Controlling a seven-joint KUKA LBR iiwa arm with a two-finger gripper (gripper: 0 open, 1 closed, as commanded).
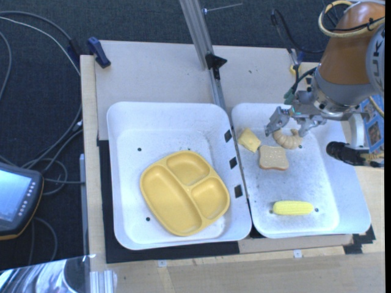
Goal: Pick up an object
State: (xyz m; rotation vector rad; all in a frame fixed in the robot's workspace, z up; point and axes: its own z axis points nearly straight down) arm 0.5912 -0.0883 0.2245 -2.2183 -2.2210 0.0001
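My gripper (293, 124) hangs over the far part of the right bin (342, 194), open, with its fingers spread wide. A pale curved croissant (288, 140) lies just below and between the fingertips, and nothing is gripped. Touching the croissant's near side is a slice of bread (273, 158). Left of the bread, by the bin's left wall, sits a yellow cheese wedge (248, 140). A yellow corn cob (292, 208) lies near the bin's front edge.
The left bin (122, 139) holds a yellow divided plate (185, 191). A metal pole (197, 17) rises from behind the bins' shared wall. Cables and a blue clamp (98, 52) lie at the far left.
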